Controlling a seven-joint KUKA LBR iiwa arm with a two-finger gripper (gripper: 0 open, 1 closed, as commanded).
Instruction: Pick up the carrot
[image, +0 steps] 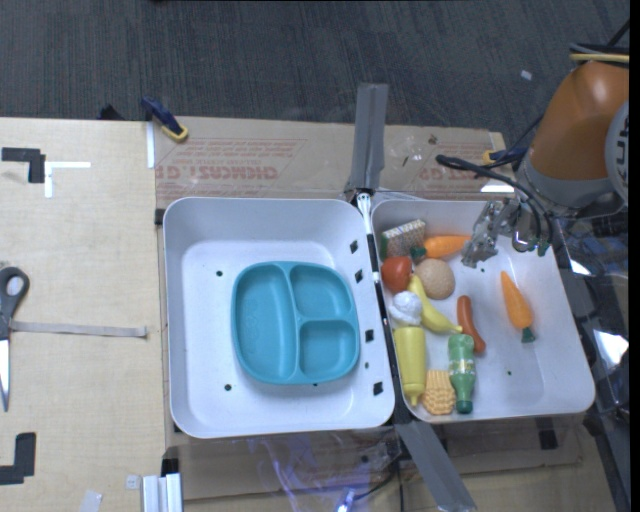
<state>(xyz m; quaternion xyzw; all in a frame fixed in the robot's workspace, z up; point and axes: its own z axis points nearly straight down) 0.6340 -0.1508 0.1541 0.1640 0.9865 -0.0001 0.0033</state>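
An orange carrot (515, 301) with a green stem end lies in the right bin (560, 385), toward its right side, pointing front to back. My gripper (505, 243) hangs over the back of that bin, just behind and slightly left of the carrot. It is open, with only white bin floor showing between its fingers. A second orange, carrot-like piece (445, 244) lies left of the gripper by the back wall.
The right bin's left half is crowded: a tomato (397, 272), a beige ball (435, 278), a banana (436, 318), a red sausage (470, 324), a yellow bottle (410, 360), a green bottle (461, 372) and corn (437, 392). The left bin (190, 300) holds a teal divided plate (296, 322).
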